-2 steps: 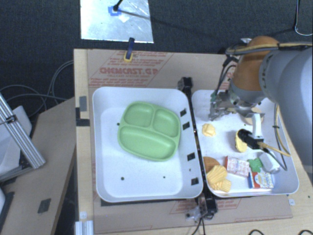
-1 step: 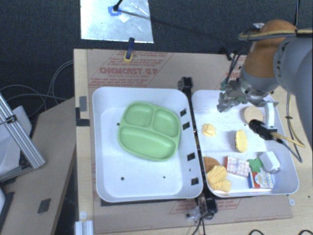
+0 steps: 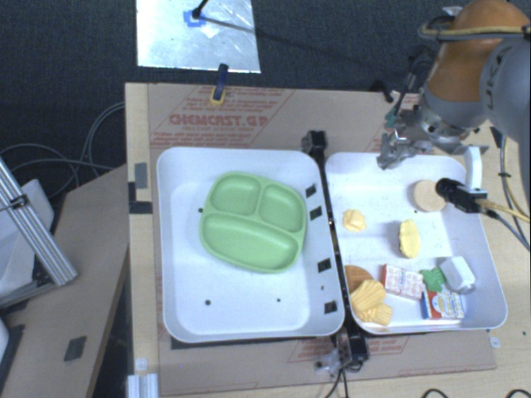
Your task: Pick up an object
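My gripper hangs over the far edge of the right bin, with nothing visible between its fingers. Below it in that bin lie a small yellow lump, a yellow lemon-like piece and a tan round disc. Nearer the front edge sit a waffle-like yellow and orange piece, a pink-and-white packet, a green piece, a grey block and a small carton.
The left bin holds a green divided plate. A black divider with clips runs between the bins. A silver sheet lies at the back. The arm's orange band stands at upper right, with cables beside it.
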`<state>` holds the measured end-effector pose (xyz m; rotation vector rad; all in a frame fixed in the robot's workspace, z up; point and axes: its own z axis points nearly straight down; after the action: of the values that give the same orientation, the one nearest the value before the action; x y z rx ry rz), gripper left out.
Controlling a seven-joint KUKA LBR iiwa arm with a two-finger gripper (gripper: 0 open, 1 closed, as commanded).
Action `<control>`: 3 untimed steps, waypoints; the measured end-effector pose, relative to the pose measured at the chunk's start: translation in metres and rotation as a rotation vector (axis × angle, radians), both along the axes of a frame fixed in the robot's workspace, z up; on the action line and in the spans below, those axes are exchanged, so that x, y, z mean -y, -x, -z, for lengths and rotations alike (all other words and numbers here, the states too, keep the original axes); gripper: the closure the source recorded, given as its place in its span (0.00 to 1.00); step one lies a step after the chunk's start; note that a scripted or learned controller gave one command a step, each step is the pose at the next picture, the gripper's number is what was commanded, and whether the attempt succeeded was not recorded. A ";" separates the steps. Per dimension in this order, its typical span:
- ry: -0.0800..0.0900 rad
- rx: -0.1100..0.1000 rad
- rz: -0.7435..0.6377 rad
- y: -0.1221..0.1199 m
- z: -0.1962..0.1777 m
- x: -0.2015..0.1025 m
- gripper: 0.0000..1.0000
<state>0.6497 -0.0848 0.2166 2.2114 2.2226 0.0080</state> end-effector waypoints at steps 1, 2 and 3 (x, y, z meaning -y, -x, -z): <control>-0.001 -0.004 0.000 -0.001 -0.009 0.000 1.00; -0.002 -0.009 -0.001 0.031 -0.001 -0.037 1.00; -0.002 -0.010 -0.002 0.072 0.006 -0.072 1.00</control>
<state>0.5780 -0.0128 0.2102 2.2155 2.2308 -0.0013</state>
